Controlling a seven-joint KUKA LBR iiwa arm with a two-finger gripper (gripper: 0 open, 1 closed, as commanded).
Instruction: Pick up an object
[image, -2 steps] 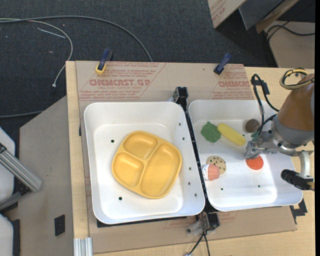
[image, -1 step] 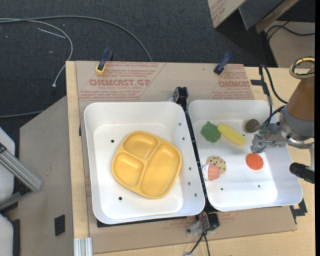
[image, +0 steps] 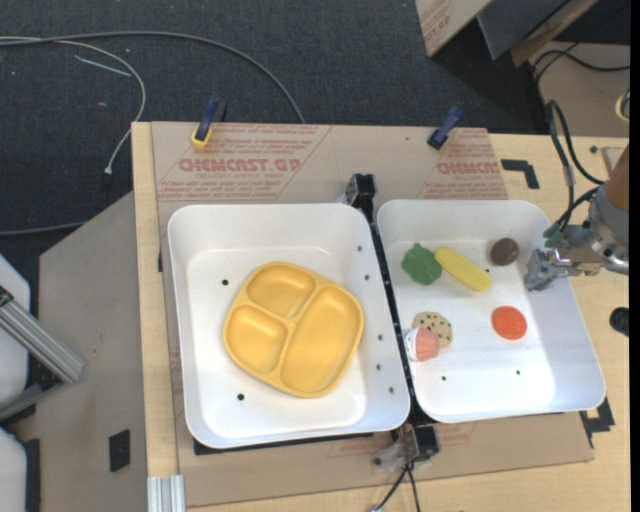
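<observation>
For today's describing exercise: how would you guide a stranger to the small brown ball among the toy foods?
Find the right-hand white bin, the one without the yellow divided plate. Look to its far right corner, beside the gripper. The brown ball lies there, just right of the yellow corn, the only dark, round piece in the bin.

The arm (image: 612, 215) shows as a pale grey, rounded housing with a strip of orange at its upper edge, near the bench's right edge. Its gripper (image: 543, 268) is a small cluster of silvery metal parts with dark joints and a teal-green spot. Black cables (image: 562, 150) run in thin curves beside the housing.
</observation>
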